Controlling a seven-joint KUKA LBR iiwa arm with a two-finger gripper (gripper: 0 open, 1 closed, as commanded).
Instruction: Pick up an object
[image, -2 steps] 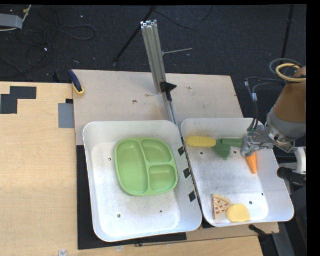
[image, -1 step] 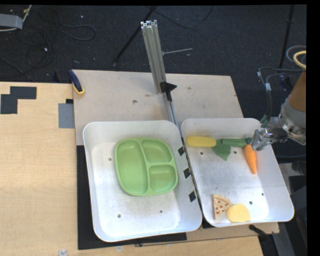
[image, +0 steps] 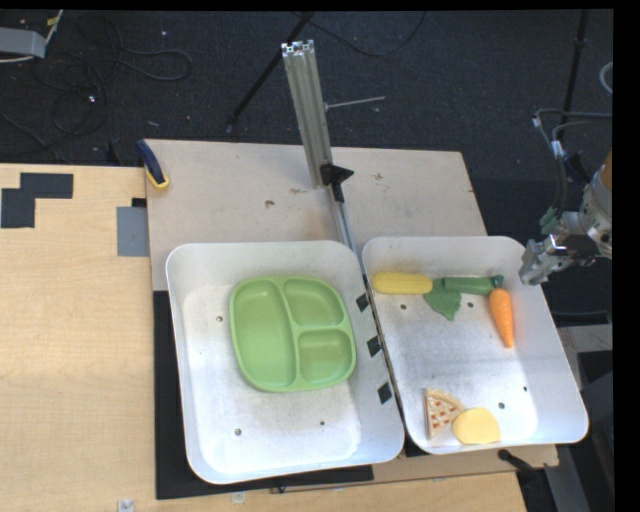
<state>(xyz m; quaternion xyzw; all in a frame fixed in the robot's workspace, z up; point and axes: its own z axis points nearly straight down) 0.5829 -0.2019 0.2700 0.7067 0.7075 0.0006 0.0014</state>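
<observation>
A grey robot arm reaches in from the right edge of the camera view, its gripper (image: 537, 262) poised just outside the upper right corner of the right bin (image: 560, 395), beside the rim. The tool is small and partly blurred against the dark floor, and whether it is wide or narrow cannot be told; nothing shows between its tips. Only the wrist end of the arm is in view, angled down and leftward toward the bin.

Inside the right bin, a yellow corn cob (image: 401, 284) lies along the far wall, its green husk (image: 458, 292) trailing to the right. An orange carrot (image: 502, 316) lies just beside the husk's right end, pointing toward the near side and closest to the gripper. At the near wall, a pizza slice (image: 440, 411) touches a round yellow piece (image: 476, 427).

The left bin (image: 200, 420) holds a green divided plate (image: 294, 333), lying flat. A metal post (image: 309, 110) stands on the tabletop (image: 230, 190) behind the bins, and a blue-and-yellow tool (image: 153, 165) lies at its far left corner.
</observation>
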